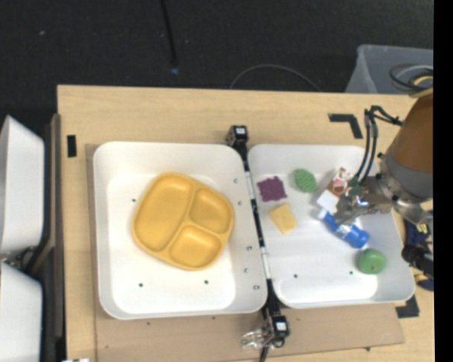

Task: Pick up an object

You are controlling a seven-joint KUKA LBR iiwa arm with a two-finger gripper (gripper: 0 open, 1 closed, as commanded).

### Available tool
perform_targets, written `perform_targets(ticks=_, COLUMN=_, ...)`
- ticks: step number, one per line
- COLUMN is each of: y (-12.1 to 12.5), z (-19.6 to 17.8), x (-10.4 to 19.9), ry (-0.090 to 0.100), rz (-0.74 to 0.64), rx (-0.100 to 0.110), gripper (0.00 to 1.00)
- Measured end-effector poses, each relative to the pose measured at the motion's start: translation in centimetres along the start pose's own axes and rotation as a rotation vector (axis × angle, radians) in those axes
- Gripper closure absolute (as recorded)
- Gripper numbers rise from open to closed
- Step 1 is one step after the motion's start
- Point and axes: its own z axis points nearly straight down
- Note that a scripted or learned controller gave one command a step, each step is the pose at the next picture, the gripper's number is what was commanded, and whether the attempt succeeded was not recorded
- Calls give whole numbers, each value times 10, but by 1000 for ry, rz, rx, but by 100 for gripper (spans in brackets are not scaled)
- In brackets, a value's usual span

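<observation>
- Hovering low over the right bin (408, 281), the gripper (352, 202) is sitting just above the upper end of a blue object (346, 231) (perhaps a small bottle or tube, lying at a slant); whether it is open or closed cannot be told from this angle, and nothing can be seen held in it.
- Lying around it in the same bin are a green lump (305, 179) near the top, a purple block (272, 188) and a yellow block (283, 218) towards the divider, a green ball (372, 261) near the bottom right, and a small white-and-red item (334, 188) touching or almost touching the gripper.
- Resting in the left bin (109, 277) is a yellow divided plate (183, 220), well apart from the action.
- Judging from the position, the blue object is looking like the likeliest target.
- To do this well, the arm should be centring across the narrow width of the blue object, not along its length.
- Crowding is the risk: the white-and-red item could be getting nudged or pinched along with it.
- Lifting straight up (without dragging sideways) would be keeping the neighbours undisturbed.
</observation>
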Motion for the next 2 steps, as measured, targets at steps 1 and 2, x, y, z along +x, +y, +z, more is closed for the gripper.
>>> perform_targets(ticks=1, y=11, z=1, x=60, ry=2, rz=-1, rx=2, gripper=100)
perform_targets(ticks=2, y=11, z=9, x=109, ry=1, rz=1, rx=3, gripper=100)
